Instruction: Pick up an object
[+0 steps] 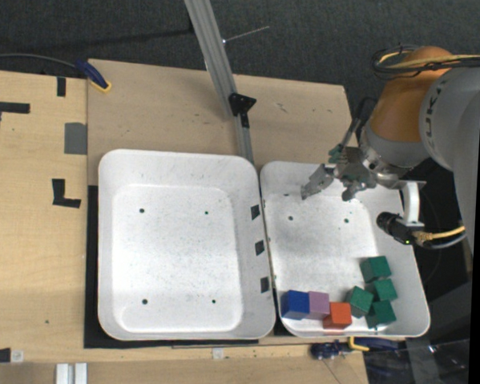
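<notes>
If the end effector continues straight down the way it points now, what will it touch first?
Probably the bare floor of the right bin. The open end effector hangs over the bin's far end, while the blocks lie at the near end. Depth is unclear.

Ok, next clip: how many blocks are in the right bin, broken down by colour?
Green blocks: 4
Blue block: 1
Purple block: 1
Orange block: 1
Total: 7, all at the near end of the right bin.
</notes>
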Motion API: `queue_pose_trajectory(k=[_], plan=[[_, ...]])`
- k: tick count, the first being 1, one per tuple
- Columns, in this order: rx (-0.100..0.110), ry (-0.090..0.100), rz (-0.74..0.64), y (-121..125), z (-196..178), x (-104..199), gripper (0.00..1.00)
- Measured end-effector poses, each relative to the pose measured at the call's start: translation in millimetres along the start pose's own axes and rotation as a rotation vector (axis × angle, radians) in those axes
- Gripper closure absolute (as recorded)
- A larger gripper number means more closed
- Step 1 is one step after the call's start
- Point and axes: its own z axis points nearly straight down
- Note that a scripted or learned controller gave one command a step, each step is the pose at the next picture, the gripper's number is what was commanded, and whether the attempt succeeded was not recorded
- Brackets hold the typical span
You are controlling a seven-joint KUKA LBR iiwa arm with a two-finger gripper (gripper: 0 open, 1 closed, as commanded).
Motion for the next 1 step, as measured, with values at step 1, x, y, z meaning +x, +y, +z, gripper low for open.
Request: queue_pose_trajectory(k=[1], plan=[[0.003,0.001,0.001,-5.3,64.6,-0.2,0.00]])
